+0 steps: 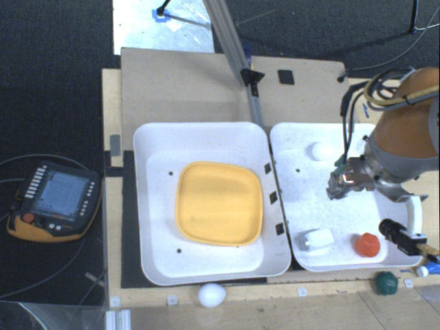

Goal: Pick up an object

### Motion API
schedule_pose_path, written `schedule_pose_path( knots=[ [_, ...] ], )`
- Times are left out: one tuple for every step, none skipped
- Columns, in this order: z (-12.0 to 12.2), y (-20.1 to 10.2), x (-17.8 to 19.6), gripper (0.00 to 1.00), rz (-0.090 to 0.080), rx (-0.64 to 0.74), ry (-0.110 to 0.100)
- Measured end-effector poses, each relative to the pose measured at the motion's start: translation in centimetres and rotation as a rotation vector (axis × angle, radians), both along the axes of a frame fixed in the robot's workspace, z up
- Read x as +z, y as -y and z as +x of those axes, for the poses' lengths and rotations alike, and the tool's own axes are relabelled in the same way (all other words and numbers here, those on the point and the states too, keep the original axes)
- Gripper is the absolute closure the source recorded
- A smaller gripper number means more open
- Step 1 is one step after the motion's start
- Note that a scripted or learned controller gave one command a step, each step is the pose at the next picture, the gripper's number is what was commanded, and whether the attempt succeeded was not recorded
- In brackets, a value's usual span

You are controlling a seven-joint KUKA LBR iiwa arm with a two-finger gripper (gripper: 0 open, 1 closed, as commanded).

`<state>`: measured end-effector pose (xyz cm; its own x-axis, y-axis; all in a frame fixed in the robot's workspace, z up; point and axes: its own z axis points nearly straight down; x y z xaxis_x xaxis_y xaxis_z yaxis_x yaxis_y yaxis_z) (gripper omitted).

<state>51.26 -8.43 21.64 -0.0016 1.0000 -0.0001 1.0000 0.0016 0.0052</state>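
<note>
The right bin (302,184) holds a white ball (321,150) near its back, a white block (315,239) at its front and an orange-red cup-like object (368,245) at its front right. My gripper (342,182) hangs over the middle of that bin, reaching in from the right. It sits below the white ball and above the orange object, apart from both. Nothing shows between its tips.
The left bin (155,205) bears a large yellow plate (220,202). On the bench in front lie a white egg-shaped object (212,295) and a dark green ball (386,282). A teach pendant (53,199) rests far left. A grey pole (232,36) slants across the back.
</note>
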Motion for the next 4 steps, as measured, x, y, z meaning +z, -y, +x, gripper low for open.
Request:
schedule_pose_path(
  knots=[
    [0.1,0.0,5.2,1.00,0.000,-0.001,0.000],
    [1.9,-4.5,3.3,1.00,0.001,0.003,-0.005],
    [3.3,-9.4,3.4,1.00,0.001,0.003,-0.005],
    [6.0,-14.5,3.2,1.00,0.001,0.003,-0.005]
  ],
)
